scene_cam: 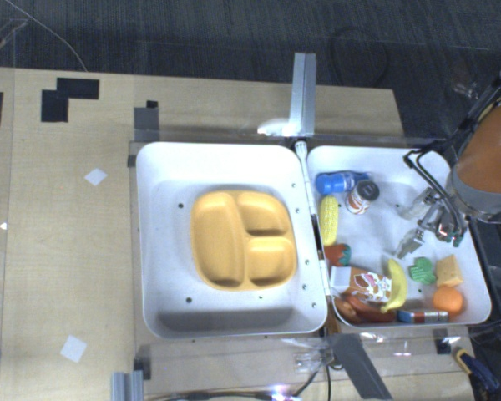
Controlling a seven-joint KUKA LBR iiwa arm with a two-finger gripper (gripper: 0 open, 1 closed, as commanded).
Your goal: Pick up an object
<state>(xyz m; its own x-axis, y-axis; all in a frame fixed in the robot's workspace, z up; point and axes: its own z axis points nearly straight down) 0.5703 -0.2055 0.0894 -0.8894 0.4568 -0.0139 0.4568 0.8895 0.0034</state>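
My gripper (pixel 412 223) hangs over the right side of the right bin (pixel 386 164), open, with nothing between its fingers. Just below it lie a green toy (pixel 422 268) and a tan block (pixel 448 270). Left of them are a banana (pixel 396 284) and a snack bag (pixel 367 286). An orange (pixel 449 301) and a marker (pixel 422 315) rest at the bin's front edge. A blue can (pixel 337 182), a small jar (pixel 363 197) and a yellow corn cob (pixel 328 220) lie in the bin's back left part.
The left bin (pixel 163 224) holds a yellow divided tray (pixel 242 238). A metal post (pixel 304 94) stands behind the wall between the bins. A red item (pixel 338 253) and a white block (pixel 340 276) lie by that wall.
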